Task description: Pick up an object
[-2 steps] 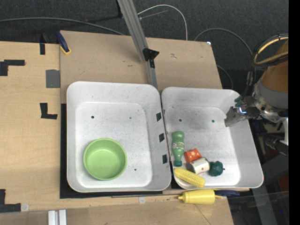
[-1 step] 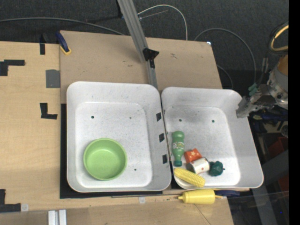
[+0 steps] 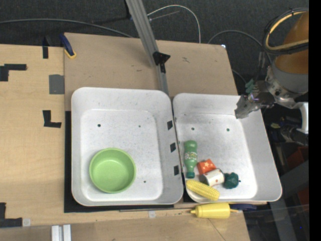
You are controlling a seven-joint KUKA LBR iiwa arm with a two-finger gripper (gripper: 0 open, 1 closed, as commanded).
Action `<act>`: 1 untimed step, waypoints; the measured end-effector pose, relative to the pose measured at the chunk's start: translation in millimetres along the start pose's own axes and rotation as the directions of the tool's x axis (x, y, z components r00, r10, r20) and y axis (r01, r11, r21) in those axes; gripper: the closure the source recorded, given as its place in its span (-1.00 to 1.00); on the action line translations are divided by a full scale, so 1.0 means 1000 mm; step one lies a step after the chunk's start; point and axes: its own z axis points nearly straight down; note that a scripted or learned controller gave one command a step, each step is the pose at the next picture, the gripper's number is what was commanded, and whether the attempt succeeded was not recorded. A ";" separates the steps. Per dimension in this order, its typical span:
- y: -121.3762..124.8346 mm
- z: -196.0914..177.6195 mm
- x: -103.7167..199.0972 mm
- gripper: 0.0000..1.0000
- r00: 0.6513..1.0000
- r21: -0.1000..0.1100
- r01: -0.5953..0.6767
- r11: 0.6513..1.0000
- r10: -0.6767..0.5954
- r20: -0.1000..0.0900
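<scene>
Looking down at the right bin (image 3: 261,149), I see the candidate objects bunched in its lower part, toward the bottom of the frame. A green bottle (image 3: 190,158) lies along the bin's left wall. Just right of it sit an orange-red block (image 3: 205,165) and a small white piece (image 3: 215,177), touching each other, with a dark green toy (image 3: 230,180) just beside them further right. A yellow corn cob (image 3: 202,190) lies at the lower left corner of that bin, resting on a white rim there. A yellow bottle (image 3: 212,211) lies outside the bins on the counter (image 3: 115,64), just below the right bin's front edge.

My tool (image 3: 243,109) hangs at the upper right edge of the right bin, well apart from the cluster, with nothing visibly in it. I cannot tell how far it is open; it reads as a grey blur.

In the left bin (image 3: 120,104), a green bowl (image 3: 112,170) sits upright at the lower left. A grey pole (image 3: 145,29) slants down from the top of the frame to the gap between the bins.
</scene>
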 end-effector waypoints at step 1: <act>0.012 0.008 0.041 1.00 1.000 0.002 -0.001 1.000 0.001 0.000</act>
